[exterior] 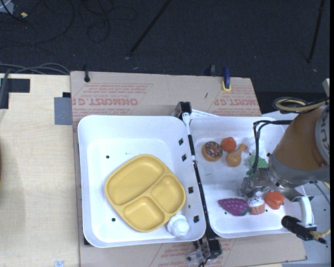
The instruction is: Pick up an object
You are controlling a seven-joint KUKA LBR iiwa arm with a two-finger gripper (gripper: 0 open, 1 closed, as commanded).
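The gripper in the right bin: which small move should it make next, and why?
Probably a short descent. The gripper hangs just above the cupcake, between the purple grapes and the red tomato, and nothing shows between its fingers.

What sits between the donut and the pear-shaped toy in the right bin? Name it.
In the camera view, a small orange-red ball sits between the donut and the tan pear-shaped toy.

Pale wood counter (28, 149) across the left and centre of the frame. Flat on it, a brown cardboard sheet (156, 96) with red print. On the cardboard, side by side and touching: left white bin (94, 143) at centre, right white bin (211, 204) at lower right.
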